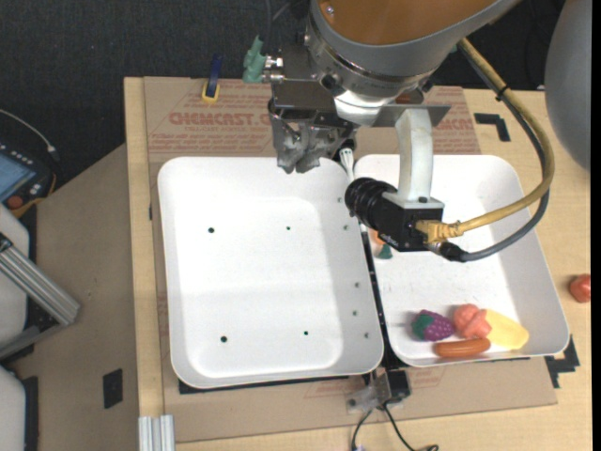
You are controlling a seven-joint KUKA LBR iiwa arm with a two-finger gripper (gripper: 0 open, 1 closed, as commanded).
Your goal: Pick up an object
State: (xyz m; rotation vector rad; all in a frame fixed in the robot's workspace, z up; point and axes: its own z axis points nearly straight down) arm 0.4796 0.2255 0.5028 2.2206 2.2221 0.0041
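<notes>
A: Over the far rim of the left bin (188,252), in the camera view, the gripper (302,156) is hanging, and I cannot tell how it is standing, because from this slant it is looking like one dark grey lump. I am seeing nothing gripped under it.

B: And the things to pick?

A: They are lying in the right bin (526,242), all crowded in its near corner: a purple grape bunch (433,326), a pink-orange toy (472,320), a yellow piece (508,332) and a red sausage (461,349). They are touching or nearly touching one another. One small orange thing (383,248) is peeking out near the dividing rim, under the black camera module (390,216).

B: So what is worrying you?

A: The gripper is waiting over the bin where I am seeing no object, well apart from the pile. If it is going down here, I am thinking it is closing on nothing. If it is moving to the pile, the pieces are lying so close together and so near the bin wall that a finger may be pushing one away, or be striking the rim. Also the yellow cable (512,205) is hanging over the right bin and may be dragging across it.
</notes>
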